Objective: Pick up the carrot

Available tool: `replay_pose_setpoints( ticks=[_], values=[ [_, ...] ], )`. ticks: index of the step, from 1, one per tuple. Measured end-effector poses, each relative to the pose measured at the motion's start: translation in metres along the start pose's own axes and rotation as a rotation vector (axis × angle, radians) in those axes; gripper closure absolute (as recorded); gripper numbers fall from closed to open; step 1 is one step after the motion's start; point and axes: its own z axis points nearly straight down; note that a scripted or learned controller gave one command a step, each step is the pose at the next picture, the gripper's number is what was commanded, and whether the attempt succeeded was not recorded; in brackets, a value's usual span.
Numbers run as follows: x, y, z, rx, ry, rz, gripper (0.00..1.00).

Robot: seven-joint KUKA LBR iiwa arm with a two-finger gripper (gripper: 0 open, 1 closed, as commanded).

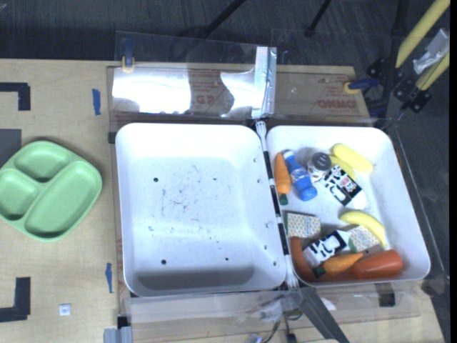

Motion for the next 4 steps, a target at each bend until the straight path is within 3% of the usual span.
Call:
replay_pose_setpoints(
  ticks=[2,4],
  values=[
    [0.0,0.0,0.0,0.0,0.0,0.0,0.0],
    [-0.0012,0.0002,-0.0001,-0.001,0.001,-0.441,0.0]
  ],
)
